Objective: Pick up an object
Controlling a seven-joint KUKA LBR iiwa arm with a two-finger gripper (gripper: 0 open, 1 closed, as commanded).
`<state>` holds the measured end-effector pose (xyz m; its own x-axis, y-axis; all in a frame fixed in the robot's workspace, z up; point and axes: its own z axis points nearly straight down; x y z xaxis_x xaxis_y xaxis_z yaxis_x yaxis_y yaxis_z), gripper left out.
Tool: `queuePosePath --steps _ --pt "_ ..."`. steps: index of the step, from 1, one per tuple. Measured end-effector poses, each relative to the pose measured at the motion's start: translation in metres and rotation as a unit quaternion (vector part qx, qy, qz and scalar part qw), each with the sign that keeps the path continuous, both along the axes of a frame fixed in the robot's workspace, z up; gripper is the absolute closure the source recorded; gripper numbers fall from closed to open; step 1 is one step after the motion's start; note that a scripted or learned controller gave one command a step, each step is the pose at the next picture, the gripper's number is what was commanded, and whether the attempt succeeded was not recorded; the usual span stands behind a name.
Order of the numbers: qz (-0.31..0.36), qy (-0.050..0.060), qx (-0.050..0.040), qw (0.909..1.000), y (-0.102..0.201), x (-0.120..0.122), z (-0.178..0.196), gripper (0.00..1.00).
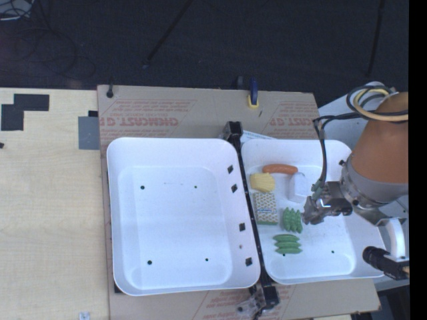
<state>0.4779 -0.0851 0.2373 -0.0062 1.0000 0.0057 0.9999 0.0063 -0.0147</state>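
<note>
Gripper [313,213] positioned low over right bin [333,262], just beside green ridged piece [291,219]. Finger opening cannot be determined; nothing seen held. Orange carrot [279,169], yellow corn [263,182], patterned block [265,207], pea pod [287,243] located in same bin.

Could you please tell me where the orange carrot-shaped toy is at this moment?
The orange carrot-shaped toy lies in the right white bin, near its far wall, just behind the yellow corn-like block and left of the gripper.
</note>
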Motion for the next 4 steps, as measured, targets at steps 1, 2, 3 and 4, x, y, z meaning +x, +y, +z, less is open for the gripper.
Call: queuePosePath --steps 1,2,3,4 --pt "0.003 -0.011 -0.0012 0.9999 0.104 0.037 0.098 1.0" --pt "0.003 -0.01 -0.0005 0.9999 0.189 -0.001 0.187 1.0" --pt "-0.001 -0.012 -0.0008 0.9999 0.233 -0.002 0.301 1.0" --pt "0.002 -0.004 -0.0041 1.0 0.232 -0.002 0.304 1.0"
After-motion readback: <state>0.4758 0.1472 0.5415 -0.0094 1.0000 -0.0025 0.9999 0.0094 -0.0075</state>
